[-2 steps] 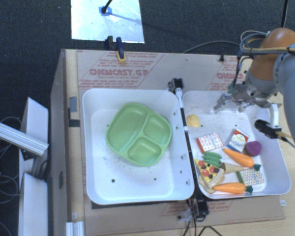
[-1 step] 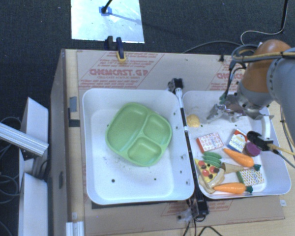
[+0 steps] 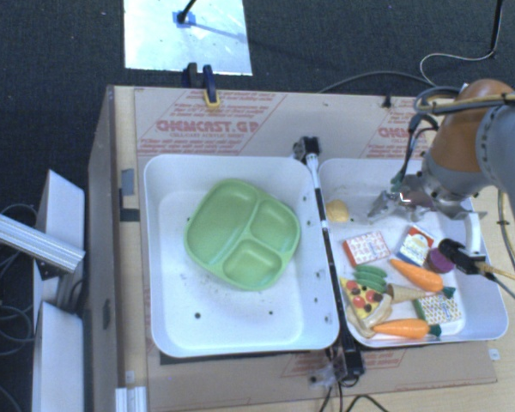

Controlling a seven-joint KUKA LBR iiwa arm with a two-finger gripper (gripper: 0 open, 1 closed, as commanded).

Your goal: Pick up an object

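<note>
the claw (image 3: pixel 393 202) hangs low over the back of the right bin (image 3: pixel 489 316), its fingers spread and released, nothing between them. candidates lie just ahead and below it: a small yellow lump (image 3: pixel 336 209) near the divider, and a flat red card (image 3: pixel 366 248) toward the front.

to do this step well, i'd pick one isolated item. the yellow lump looks best: rounded, apart from its neighbours, with bare white floor around it. centre the fingers over it, drop straight down, and close only once they straddle it. the card lies flat and would likely slip under the fingertips.

the carrots (image 3: pixel 416 275) are smooth tapered plastic, glossy orange with green tops; the pizza slice (image 3: pixel 366 301) is a flat wedge. the crowded front corner risks a nudge. the left bin (image 3: pixel 180 333) holds a pale green tray (image 3: pixel 242 233), matte with three compartments.
</note>
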